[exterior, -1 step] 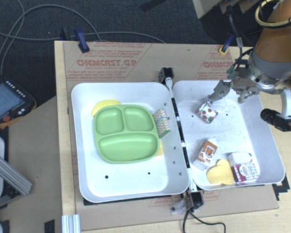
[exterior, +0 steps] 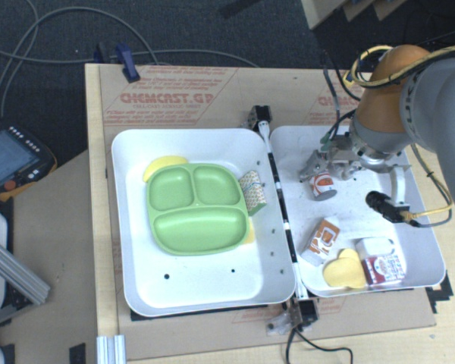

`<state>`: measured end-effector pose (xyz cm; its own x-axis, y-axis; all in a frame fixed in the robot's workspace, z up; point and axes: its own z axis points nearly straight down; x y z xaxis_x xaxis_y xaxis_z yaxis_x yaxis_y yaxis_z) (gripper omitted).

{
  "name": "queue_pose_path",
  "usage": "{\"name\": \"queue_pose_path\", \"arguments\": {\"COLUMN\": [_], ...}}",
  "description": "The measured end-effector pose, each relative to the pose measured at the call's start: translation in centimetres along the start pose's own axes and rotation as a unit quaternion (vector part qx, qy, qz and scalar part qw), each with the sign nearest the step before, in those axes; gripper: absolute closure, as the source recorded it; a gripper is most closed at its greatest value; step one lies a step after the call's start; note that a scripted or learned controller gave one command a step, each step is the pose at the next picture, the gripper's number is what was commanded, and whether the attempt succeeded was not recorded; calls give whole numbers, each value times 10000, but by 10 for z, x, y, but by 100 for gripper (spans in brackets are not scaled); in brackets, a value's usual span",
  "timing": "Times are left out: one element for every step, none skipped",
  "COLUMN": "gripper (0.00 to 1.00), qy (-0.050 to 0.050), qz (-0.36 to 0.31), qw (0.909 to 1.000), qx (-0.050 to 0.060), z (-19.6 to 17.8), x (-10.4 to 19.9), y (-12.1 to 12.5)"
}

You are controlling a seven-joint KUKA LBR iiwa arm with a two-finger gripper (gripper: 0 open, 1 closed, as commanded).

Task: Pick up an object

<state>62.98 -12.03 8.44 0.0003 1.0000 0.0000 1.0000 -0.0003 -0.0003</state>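
My gripper [exterior: 324, 170] hangs low in the upper part of the right bin [exterior: 417, 226], open, its fingers spread to either side. A small red-and-white cup [exterior: 323, 186] lies on the bin floor just in front of the fingertips; it is not clamped between them. Nearer the front of that bin lie an orange-and-white carton [exterior: 324, 239], a yellow heart-shaped piece [exterior: 343, 270], a small white block [exterior: 374, 246] and a red-and-white packet [exterior: 384, 268].
The left bin [exterior: 136, 226] holds a green divided plate [exterior: 197, 207], with a yellow piece [exterior: 162, 165] behind it and a patterned small can [exterior: 252, 190] at its right edge. A black divider rail [exterior: 279, 203] runs between the bins. The grey arm [exterior: 425, 89] overhangs the right bin's back corner.
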Motion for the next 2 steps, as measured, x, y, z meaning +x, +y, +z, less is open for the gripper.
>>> {"name": "queue_pose_path", "arguments": {"gripper": [100, 100], "qy": [-2, 3], "qz": [5, -11], "qw": [10000, 10000], "qx": [-10, -11], "z": [-10, -104], "x": [0, 74], "y": [1, -26]}}
